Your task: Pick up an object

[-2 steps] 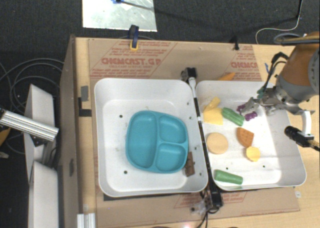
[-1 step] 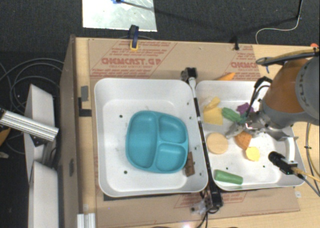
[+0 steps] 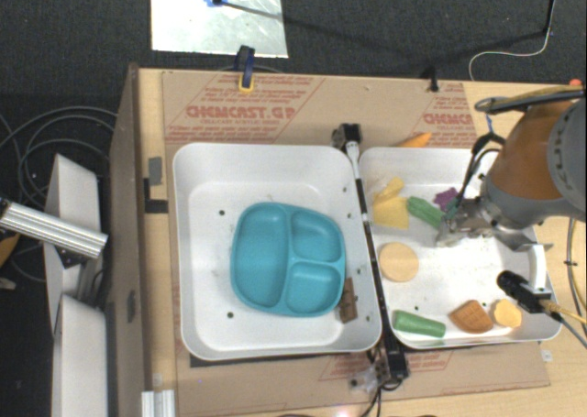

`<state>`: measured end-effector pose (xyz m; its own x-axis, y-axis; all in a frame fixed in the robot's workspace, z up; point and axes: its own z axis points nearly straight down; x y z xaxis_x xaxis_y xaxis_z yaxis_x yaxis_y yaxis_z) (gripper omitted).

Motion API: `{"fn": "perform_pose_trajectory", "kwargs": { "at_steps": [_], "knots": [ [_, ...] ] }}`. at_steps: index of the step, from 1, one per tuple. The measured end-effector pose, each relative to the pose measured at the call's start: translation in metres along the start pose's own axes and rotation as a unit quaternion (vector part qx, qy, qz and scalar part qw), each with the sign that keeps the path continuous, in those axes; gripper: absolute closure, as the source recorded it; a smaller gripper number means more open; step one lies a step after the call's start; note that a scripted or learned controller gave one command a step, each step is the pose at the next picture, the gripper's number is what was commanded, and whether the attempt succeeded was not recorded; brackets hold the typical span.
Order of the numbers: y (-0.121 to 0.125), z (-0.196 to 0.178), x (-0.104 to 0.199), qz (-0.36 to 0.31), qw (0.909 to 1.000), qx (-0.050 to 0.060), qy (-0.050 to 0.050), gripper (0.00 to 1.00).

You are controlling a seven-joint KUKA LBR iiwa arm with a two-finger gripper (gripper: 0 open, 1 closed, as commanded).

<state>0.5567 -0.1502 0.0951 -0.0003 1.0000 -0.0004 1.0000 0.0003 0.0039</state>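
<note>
- Here, two shallow white bins are seen side by side on the bench; the left bin (image 3: 197, 223) holds a teal divided plate (image 3: 287, 259) lying flat near its middle.
- A small brown object (image 3: 348, 301) is found at the left bin's right edge, just beside the plate; what it is cannot be made out.
- The right bin (image 3: 459, 282) carries small food-like toys: a yellow wedge (image 3: 392, 213) with a smaller yellow piece (image 3: 391, 190) above it, a green cylinder (image 3: 424, 212), a purple piece (image 3: 446, 196), a pale tan disc (image 3: 398, 261), a second green piece (image 3: 419, 323), a brown cookie-like piece (image 3: 471, 317) and a small yellow round piece (image 3: 506, 314).
- An orange item (image 3: 415, 140) lies on the cardboard just outside the right bin's far rim; it is partly cut off by that rim.
- The gripper (image 3: 451, 225) is set low in the right bin, just beside the green cylinder's right end and under the purple piece.
- Whether the claw is released or clenched cannot be told: it is blurred and partly covered by the arm's wrist.
- No object is clearly seen between it.
- The arm (image 3: 541, 163) is cut off by the view's right side.
</note>
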Motion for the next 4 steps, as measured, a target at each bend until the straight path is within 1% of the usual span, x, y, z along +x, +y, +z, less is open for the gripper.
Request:
{"fn": "perform_pose_trajectory", "kwargs": {
  "at_steps": [1, 2, 3, 4],
  "knots": [
    [0.0, 0.0, 0.0, 0.0, 1.0, 0.0, 0.0, 0.0],
    [0.073, 0.009, -0.03, -0.003, 1.0, -0.003, -0.001, 0.0],
    [0.071, -0.002, -0.03, -0.004, 1.0, -0.001, -0.001, 1.0],
    [0.084, -0.108, 0.062, -0.006, 1.0, -0.004, 0.001, 1.0]
  ]
}}
